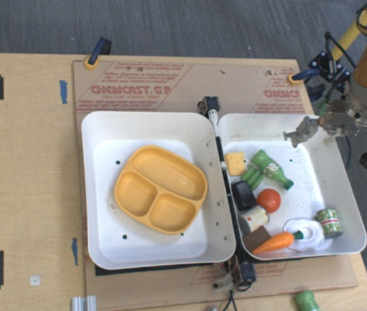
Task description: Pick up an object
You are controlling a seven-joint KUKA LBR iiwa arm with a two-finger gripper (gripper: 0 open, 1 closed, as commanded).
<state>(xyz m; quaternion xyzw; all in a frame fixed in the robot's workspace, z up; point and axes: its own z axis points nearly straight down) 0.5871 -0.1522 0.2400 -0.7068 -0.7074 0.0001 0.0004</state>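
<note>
My gripper (pixel 301 132) hangs over the far right part of the right bin (pixel 345 193), above bare white floor, with nothing seen in it. Below and left of it lie a yellow block (pixel 235 162) and a green bottle (pixel 270 168). Closer to the front are a red tomato (pixel 269 200), a black item (pixel 243 194), a small brown-and-white jar (pixel 254 220), an orange carrot (pixel 275 241), a white item (pixel 305 230) and a green can (pixel 329 221).
The left bin (pixel 99 173) holds a yellow divided tray (pixel 160 190). A green item (pixel 306 299) lies on the bench in front of the right bin. Clamps (pixel 97 50) grip the cardboard's far edge. Cables and the arm stand at the right.
</note>
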